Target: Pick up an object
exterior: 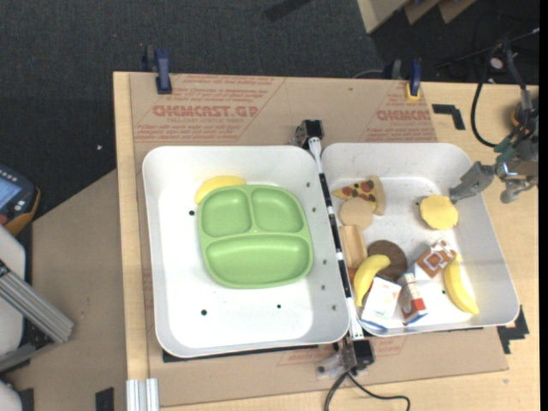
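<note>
Right bin: yellow banana near the right wall, slightly curved, long axis running roughly top to bottom, lower tip angled right. Second banana beside a brown disc. Pincer at the bin's upper right rim, blurred; cannot tell if apart or together. Left bin holds green divided plate. Cardboard-topped desk, dark carpet behind.

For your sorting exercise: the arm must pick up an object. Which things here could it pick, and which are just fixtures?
Pickable: pizza slice, yellow disc, two bananas, brown disc, carton, green plate.

Fixtures: two white bins, blue clamps, bench.
</note>
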{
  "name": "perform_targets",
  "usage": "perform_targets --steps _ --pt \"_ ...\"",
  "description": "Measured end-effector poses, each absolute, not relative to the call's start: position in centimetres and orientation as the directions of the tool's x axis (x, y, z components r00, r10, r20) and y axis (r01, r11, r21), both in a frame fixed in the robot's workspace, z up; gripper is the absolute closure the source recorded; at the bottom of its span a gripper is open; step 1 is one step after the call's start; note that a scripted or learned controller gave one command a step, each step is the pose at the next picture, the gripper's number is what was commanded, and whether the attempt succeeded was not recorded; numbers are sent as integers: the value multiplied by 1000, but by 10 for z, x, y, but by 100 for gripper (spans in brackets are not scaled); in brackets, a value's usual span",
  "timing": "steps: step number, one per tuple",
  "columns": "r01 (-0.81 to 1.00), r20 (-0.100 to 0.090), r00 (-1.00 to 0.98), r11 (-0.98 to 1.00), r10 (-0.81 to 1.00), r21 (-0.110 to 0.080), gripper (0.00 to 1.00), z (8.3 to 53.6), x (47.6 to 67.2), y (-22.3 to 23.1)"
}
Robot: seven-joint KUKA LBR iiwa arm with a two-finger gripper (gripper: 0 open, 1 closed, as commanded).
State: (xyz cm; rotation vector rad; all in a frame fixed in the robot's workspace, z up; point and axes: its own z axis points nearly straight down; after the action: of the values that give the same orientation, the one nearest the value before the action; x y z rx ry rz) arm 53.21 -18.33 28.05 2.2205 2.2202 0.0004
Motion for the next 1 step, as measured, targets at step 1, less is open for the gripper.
perform_targets --steps 1 --pt "1000 3 -3 3 1000 -8 0 132 593 -179"
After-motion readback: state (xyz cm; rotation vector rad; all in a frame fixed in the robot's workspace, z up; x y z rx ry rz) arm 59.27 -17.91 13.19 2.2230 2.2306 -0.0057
